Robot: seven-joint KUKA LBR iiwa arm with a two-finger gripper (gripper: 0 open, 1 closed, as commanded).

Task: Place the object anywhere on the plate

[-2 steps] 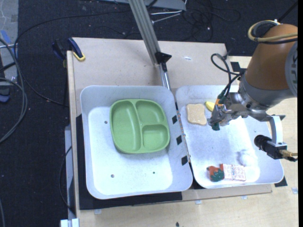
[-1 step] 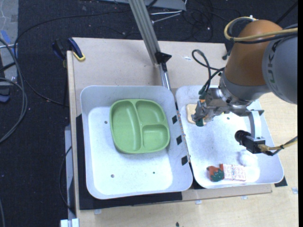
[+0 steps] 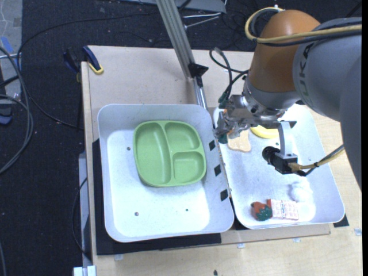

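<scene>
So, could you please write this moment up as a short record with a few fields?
plate: green plate with three sections, nothing on it, in the left bin
hand: hand low over the right bin, near its left wall
beside hand: tan piece and yellow item
front of right bin: green and red toy, pink packet, white lump
</scene>
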